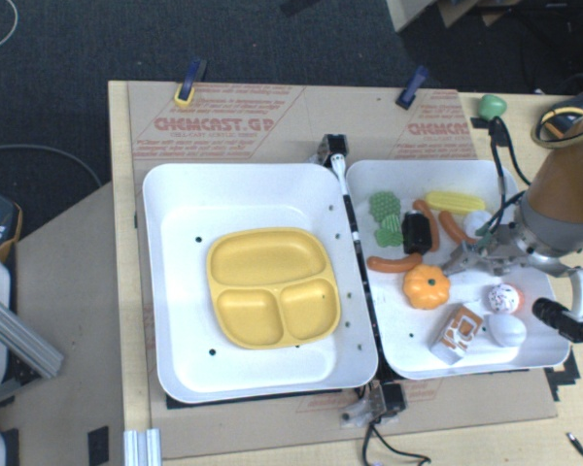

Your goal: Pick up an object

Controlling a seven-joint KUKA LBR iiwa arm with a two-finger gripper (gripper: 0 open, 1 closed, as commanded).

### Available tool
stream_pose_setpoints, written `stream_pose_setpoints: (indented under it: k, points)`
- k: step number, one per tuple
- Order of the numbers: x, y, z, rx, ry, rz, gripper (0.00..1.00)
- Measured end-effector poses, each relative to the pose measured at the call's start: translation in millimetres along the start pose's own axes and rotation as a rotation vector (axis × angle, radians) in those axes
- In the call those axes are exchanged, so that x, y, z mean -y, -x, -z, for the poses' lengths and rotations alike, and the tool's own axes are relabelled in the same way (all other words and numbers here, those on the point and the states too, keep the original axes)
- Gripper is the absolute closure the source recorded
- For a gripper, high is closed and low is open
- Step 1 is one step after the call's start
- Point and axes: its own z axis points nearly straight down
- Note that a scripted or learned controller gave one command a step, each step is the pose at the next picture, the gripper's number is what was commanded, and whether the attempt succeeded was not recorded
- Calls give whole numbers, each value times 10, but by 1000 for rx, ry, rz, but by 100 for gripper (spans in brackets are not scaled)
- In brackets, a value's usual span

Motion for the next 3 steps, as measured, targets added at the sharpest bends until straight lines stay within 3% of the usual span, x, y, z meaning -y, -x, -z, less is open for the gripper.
stream_pose_setpoints:
  k: [1, 3]
  points:
    - [-11, 9, 129, 2, 6, -1, 100]
    - [56, 83, 1367, 6, 14, 1, 100]
